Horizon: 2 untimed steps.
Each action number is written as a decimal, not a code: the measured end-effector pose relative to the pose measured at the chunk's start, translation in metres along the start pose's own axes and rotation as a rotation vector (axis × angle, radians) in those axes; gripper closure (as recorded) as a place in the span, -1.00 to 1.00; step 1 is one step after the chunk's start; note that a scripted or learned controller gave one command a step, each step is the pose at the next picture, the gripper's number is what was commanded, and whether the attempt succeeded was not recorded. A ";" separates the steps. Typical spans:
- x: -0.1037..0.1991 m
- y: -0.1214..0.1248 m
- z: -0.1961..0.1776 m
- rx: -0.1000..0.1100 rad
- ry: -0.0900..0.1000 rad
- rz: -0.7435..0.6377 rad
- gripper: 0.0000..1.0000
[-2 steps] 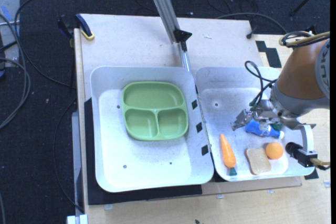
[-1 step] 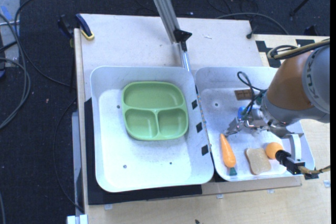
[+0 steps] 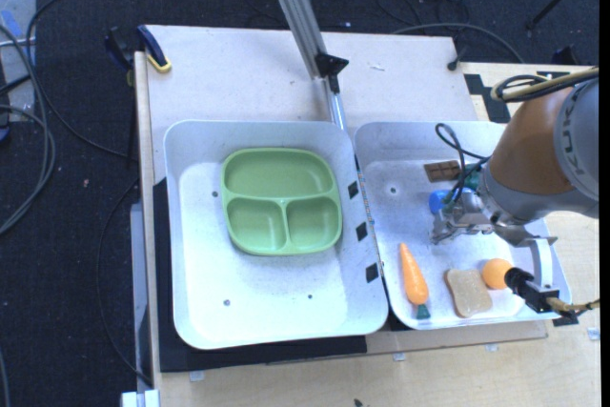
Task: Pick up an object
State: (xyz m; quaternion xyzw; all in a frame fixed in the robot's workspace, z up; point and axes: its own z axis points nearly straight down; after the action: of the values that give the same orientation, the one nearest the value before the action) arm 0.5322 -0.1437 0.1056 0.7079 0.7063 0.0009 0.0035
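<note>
The right bin (image 3: 400, 152) holds an orange carrot (image 3: 413, 274) near its front left, a tan bread slice (image 3: 467, 292) beside it, an orange ball (image 3: 496, 274) at the front right, a brown block (image 3: 440, 171) toward the back and a blue object (image 3: 438, 202) at mid-bin. My gripper (image 3: 451, 226) hangs low over the middle of this bin, just in front of the blue object and behind the bread slice. The arm's wrist covers the fingers from above.
The left bin (image 3: 191, 281) carries a green divided plate (image 3: 283, 200). A slanted metal pole (image 3: 295, 0) rises from the back between the bins. Black cables trail over the floor around the bench, and one loops near the gripper (image 3: 456, 146).
</note>
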 end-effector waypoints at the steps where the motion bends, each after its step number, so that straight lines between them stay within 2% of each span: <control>1: 0.001 0.000 -0.042 0.003 0.003 -0.004 1.00; 2: 0.010 0.002 -0.101 0.000 0.002 -0.006 1.00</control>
State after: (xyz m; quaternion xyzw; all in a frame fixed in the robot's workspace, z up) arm 0.5337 -0.1338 0.2066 0.7058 0.7084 0.0017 0.0026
